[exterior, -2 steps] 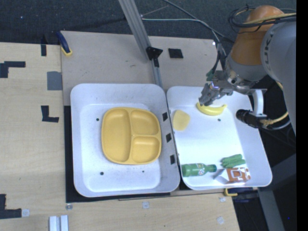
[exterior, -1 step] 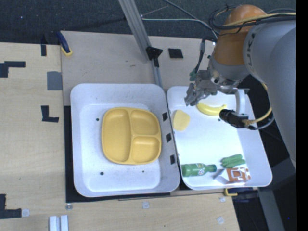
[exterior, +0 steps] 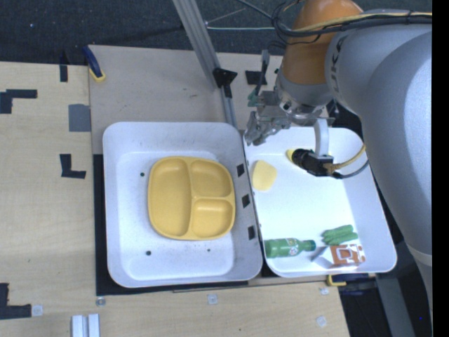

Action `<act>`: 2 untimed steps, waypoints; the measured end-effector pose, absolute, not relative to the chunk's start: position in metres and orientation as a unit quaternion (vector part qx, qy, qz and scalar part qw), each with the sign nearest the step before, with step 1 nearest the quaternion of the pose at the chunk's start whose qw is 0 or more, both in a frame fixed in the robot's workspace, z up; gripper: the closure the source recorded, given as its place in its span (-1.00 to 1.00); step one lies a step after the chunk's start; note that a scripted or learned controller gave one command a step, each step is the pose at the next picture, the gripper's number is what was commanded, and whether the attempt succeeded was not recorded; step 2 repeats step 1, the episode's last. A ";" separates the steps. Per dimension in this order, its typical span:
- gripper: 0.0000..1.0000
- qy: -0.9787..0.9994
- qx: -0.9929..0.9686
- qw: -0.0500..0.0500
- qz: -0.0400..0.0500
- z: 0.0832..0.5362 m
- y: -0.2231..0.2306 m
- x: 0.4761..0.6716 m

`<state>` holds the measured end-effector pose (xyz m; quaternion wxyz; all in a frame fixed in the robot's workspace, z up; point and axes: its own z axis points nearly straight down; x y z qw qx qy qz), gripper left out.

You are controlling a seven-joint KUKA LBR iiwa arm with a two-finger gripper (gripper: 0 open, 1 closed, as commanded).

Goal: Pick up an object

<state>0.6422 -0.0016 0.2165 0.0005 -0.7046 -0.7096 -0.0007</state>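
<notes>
Hand hangs low at the far left corner of the right bin, close to the wall it shares with the left bin; from this slant we cannot tell whether it is wide or narrow, and we see no thing gripped in it. Just nearer to us than the hand, and apart from it, a pale yellow piece lies flat on the right bin's floor (a rounded, slice-like shape). Along that bin's near edge we find a green bottle on its side, a small green ribbed thing beside it, and an orange-and-white carton touching or nearly touching that green thing. In the left bin a yellow divided plate sits near the middle. Both bins rest on the tan table.
</notes>
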 end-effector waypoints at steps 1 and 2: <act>1.00 -0.710 -0.705 0.001 -0.001 0.226 0.051 0.642; 1.00 -0.710 -0.705 0.001 -0.001 0.226 0.051 0.642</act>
